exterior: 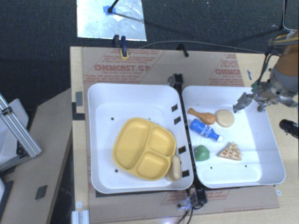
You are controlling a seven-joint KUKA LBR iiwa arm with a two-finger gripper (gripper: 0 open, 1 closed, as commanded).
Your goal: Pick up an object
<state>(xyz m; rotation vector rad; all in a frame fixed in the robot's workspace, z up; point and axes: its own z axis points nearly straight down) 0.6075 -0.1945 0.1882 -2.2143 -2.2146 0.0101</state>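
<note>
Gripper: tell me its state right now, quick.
Gripper: open, holding nothing, above the back right part of the right bin.

a yellow divided tray [145, 154] lies in the left white bin [110, 101], both bins rest on a brown printed board [140, 62], and a shiny metal sheet [93, 13] lies beyond it on dark carpet.
</note>
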